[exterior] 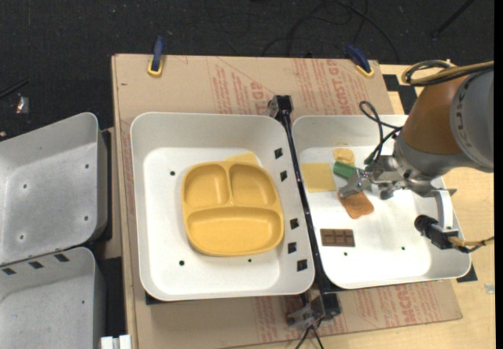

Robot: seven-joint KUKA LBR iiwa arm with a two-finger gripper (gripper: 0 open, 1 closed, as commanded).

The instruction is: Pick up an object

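Yellow divided tray (233,210) in left bin (149,182); gripper (355,182) over right bin (393,261); grip state unclear.

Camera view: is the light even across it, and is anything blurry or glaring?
In the camera view, the two white bins are brightly and evenly lit with only soft shadows; the yellow divided tray shows a mild sheen; the floor above is dark; small items near the gripper look soft, lacking fine detail.
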